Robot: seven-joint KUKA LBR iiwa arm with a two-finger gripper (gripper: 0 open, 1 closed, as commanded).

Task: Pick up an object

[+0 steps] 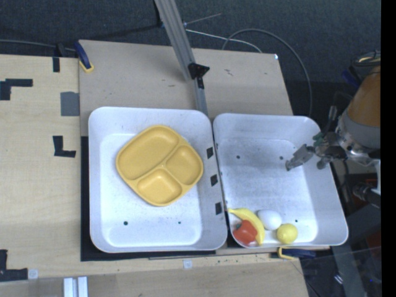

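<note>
Yellow three-compartment plastic tray [159,164] lies in the left white bin [99,184]. A yellow banana-shaped toy [250,218], red piece [245,232], white egg-shaped ball [270,218] and yellow ball [286,232] cluster in the right white bin's [322,197] near corner. The two-finger gripper [296,159] hangs empty over the bin's right side, well apart; its opening cannot be told.

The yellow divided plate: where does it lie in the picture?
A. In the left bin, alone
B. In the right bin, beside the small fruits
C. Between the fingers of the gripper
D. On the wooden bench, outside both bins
A. The yellow divided plate lies flat inside the left bin, with nothing else in that bin; the banana and the other small pieces sit in the near corner of the right bin.
</note>
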